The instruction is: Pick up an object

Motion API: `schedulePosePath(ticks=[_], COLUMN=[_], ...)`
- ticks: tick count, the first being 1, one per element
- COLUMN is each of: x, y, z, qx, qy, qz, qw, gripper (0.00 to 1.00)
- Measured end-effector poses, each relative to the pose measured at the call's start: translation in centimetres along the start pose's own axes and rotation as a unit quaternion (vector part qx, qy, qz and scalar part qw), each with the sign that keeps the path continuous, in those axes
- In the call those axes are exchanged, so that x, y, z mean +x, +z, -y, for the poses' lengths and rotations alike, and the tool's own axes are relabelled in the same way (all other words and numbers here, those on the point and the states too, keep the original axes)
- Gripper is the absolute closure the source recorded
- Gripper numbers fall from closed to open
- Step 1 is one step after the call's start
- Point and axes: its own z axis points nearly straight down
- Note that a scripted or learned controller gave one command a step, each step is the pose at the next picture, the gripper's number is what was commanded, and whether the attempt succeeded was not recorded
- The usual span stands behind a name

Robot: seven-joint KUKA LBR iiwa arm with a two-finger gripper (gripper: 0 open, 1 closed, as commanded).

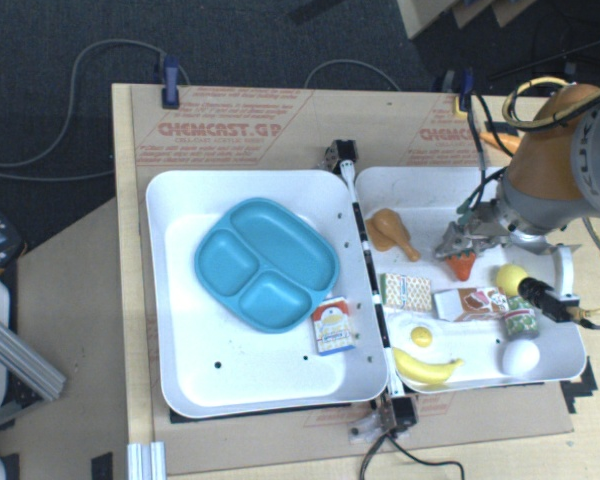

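Observation:
My gripper [464, 242] is low in the right bin [420, 183], near its middle back. A small orange-red piece, like a toy carrot [463, 265], sits directly under its tip, touching or nearly touching it. The view does not show whether the piece is held. A brown toy drumstick [392, 230] lies to the gripper's left. A yellow lemon [511, 278] lies to its lower right.
The right bin also holds a cracker packet [408, 291], a snack wrapper [477, 302], a fried egg [418, 336], a banana [426, 368] and a white egg [521, 356]. In the left bin [180, 368] are a blue divided plate [266, 263] and a small carton [331, 327].

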Motion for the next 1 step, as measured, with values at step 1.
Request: schedulePosePath(ticks=[1], x=[11.80], y=[-9.61], z=[-1.31], qx=[-0.006], qy=[-0.007], qz=[-0.002], qw=[1.0000], gripper=[1.00])
